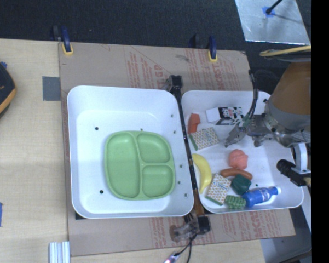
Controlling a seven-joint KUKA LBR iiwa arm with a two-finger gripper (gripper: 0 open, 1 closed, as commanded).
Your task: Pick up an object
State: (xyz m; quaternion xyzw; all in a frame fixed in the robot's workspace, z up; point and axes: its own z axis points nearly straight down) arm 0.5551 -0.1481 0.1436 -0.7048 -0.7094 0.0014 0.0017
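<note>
Jaws apart, nothing between them, hanging over right bin [293, 203] from arm [287, 111]. Closest candidate: pink ball [238, 159], loose mid-bin, just below and left of jaws, sausage [235, 173] right beside it. Risks: round ball squirting out on closing; off-centre descent clipping sausage or pad [205, 138]; closing on air. Cluttered corner around bottle [260, 196] likely worse.
</note>
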